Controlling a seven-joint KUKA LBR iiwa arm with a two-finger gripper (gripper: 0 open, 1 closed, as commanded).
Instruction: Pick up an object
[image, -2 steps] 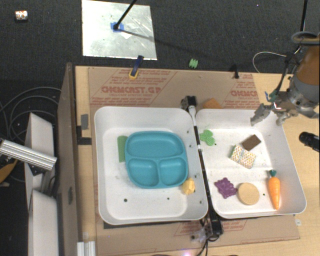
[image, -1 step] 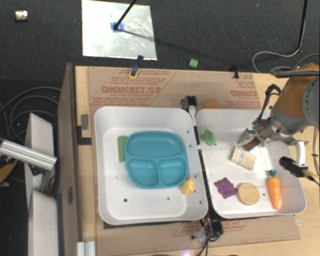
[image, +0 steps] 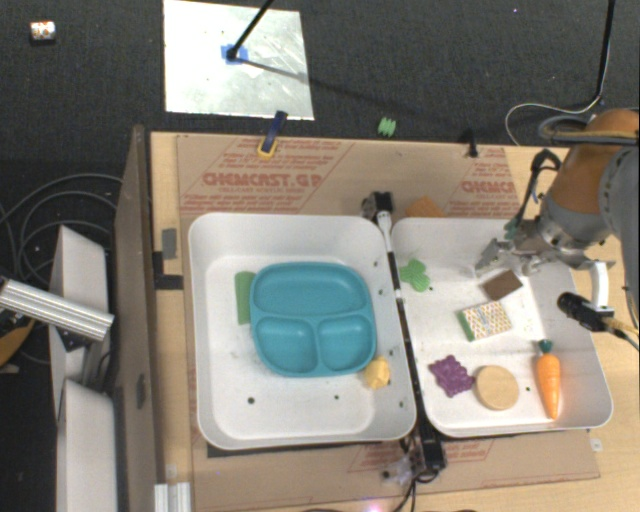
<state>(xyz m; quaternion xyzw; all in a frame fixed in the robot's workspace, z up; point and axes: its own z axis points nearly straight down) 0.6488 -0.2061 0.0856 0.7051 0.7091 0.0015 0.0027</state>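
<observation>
Bulky grey robot arm (image: 592, 205) with a wide orange band; black cable looped behind; small metallic silver gripper (image: 510, 256)

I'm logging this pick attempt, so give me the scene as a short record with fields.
left bin: teal divided plate, green flat piece at its left edge, yellow toy at its lower right
right bin: green toy, brown block, patterned block, purple grapes, round biscuit, carrot
gripper: over right bin's upper part, just above the brown block
held: nothing visibly between fingers
</observation>
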